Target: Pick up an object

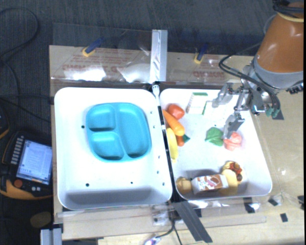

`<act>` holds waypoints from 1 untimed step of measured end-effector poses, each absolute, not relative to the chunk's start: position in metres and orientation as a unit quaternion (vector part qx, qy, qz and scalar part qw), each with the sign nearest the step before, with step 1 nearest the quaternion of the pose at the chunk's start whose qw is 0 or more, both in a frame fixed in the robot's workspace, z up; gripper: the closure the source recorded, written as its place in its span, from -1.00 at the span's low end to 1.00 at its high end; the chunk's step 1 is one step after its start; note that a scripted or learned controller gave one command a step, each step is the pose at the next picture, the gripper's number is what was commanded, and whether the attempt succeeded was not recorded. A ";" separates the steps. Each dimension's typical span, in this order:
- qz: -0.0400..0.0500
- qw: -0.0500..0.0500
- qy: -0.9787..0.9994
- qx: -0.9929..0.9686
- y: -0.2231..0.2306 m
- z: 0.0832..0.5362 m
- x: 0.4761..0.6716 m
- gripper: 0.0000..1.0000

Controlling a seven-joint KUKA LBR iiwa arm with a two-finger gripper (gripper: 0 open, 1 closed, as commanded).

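Standing on a wooden bench (290, 152) over dark carpet (143, 6), two white bins (66, 188), gripper (233, 129) state unclear

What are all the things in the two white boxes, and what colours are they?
Shallow white bins: two, side by side on the bench.
Blue divided plastic tray: one, in the left bin.
Orange toy carrot: one, right bin, by the divider.
Yellow toy banana: one, below the carrot.
Red toy tomato: one, above the carrot.
Green toy leaf: one, right bin's middle.
Pink-red toy fruit: one, beside the leaf.
Brown bottle with a red label: one, lying at the near wall.
Claw: one, grey, just above the pink-red fruit.
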State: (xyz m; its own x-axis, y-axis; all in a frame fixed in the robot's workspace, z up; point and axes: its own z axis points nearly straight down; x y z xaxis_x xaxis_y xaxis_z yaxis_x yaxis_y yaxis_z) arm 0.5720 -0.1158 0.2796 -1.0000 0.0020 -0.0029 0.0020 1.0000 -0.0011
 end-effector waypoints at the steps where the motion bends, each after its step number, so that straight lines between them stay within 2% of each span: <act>1: 0.000 0.000 0.979 0.206 -0.124 0.116 0.575 -1.00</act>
State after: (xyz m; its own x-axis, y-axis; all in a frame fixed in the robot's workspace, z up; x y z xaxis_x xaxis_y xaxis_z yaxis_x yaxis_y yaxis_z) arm 0.5751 -0.1242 0.1161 -0.9151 0.4032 0.0000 0.4032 0.9151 -0.0010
